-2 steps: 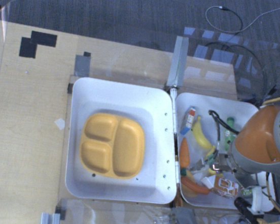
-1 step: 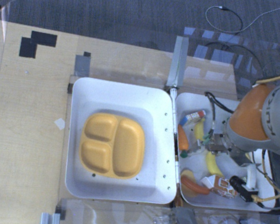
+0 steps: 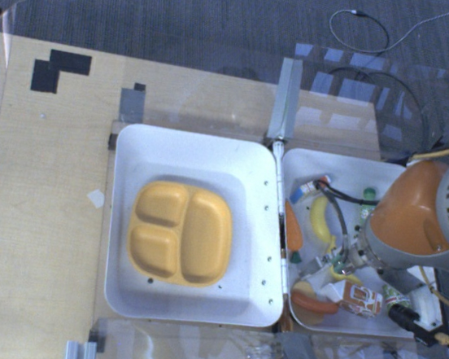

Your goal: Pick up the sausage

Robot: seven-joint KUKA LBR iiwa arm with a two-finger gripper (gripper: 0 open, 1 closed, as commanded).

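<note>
One sausage (image 3: pixel 315 305), one banana (image 3: pixel 319 216), one carrot (image 3: pixel 294 230), right bin (image 3: pixel 337 164).

Lab bench seen from above, w/ dark carpet beyond.
Pale wood-grain benchtop (image 3: pixel 39 216) fills the lower left; grey-blue ribbed carpet (image 3: pixel 149 4) runs across the top. Black L-shaped tape mark (image 3: pixel 58 69) sits near the bench's far-left corner. Thin cable (image 3: pixel 367 29) loops on the carpet at upper right. Grey metal upright (image 3: pixel 286 100) stands at the bench's far edge, between the two bins. Clear panel edge (image 3: pixel 5 10) at far left catches glare; light is even, w/ soft reflections along the bottom.
</note>
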